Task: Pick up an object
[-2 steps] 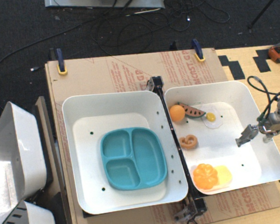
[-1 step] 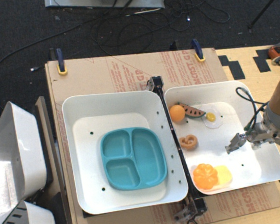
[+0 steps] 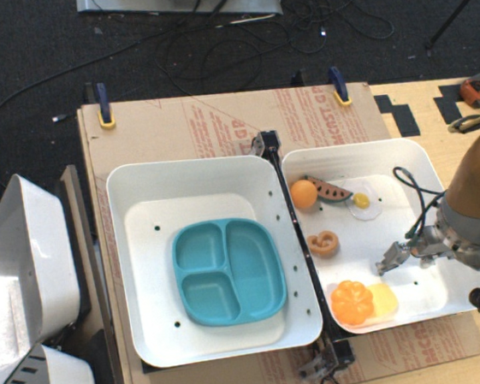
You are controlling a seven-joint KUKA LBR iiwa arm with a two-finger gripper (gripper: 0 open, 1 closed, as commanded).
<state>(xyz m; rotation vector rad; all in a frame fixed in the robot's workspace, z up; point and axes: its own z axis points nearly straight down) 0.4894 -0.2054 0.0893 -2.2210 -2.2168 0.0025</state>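
The right bin (image 3: pixel 417 158) holds several small objects. An orange ball (image 3: pixel 304 193) lies at its far left, next to a brown-and-red slice (image 3: pixel 335 191) and a small yellow piece (image 3: pixel 362 201). A brown ring-shaped piece (image 3: pixel 322 243) sits by the left wall. At the near edge rest an orange pepper-like object (image 3: pixel 352 301) and a pale yellow object (image 3: pixel 383 301). My gripper (image 3: pixel 392 258) hangs low over the bin's bare floor, right of the brown ring and above the yellow object, touching none of them.
The left bin (image 3: pixel 134 242) holds a teal divided plate (image 3: pixel 229 271). A black cable (image 3: pixel 407 181) loops from the arm over the right bin's far right. The divider between the bins (image 3: pixel 295 223) runs front to back. White tubs (image 3: pixel 21 272) stand at the far left.
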